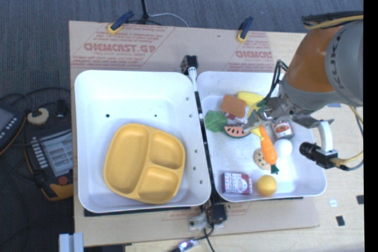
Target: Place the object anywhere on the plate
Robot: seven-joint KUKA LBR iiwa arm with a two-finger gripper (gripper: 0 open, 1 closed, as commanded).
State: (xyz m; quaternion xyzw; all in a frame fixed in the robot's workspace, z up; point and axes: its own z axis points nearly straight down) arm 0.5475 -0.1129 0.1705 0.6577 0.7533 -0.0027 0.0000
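Fingers [264, 117], state unclear, over one carrot [268, 149]; one yellow plate [144, 162] left.

Mustard-yellow plate [144, 163] sits against the plain white of the left bin [94, 97], and over in the white right bin [307, 186] it's a riot: an orange carrot [268, 149] with a green tip, a red-and-green watermelon slice [237, 130], a green leaf [215, 121], a brown block [234, 105] and a yellow piece [250, 97]. Down front there's a red-and-white packet [237, 183], a yellow-orange ball [267, 185], a tan speckled cookie [259, 157] and a white egg [284, 147]. The arm [331, 68] shows grey with its orange band, above a pale brown board [118, 50] printed with red lettering.
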